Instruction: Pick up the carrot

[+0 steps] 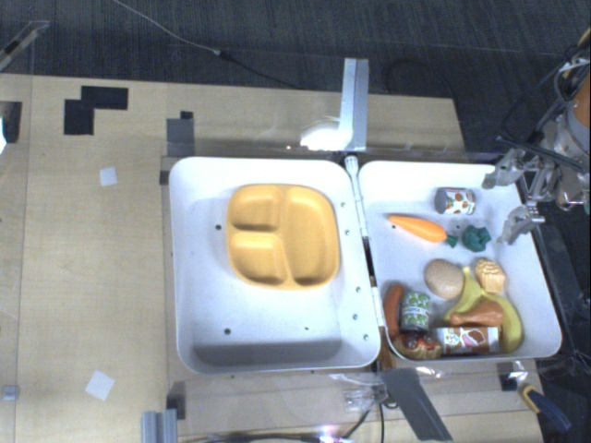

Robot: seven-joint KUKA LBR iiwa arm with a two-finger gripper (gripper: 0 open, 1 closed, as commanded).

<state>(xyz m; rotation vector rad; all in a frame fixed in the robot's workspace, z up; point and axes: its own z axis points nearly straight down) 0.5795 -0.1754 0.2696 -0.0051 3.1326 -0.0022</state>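
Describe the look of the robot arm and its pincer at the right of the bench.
The pincer is pale grey metal with two thin, angular fingers on a bulkier grey wrist block. Dark cables loop around the wrist. A patch of orange shows on the arm at the picture's right edge, above the wrist.

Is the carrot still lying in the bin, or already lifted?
Lying in the bin. The carrot rests flat on the right bin's floor, leafy end by the green toy; the gripper is off to its side.
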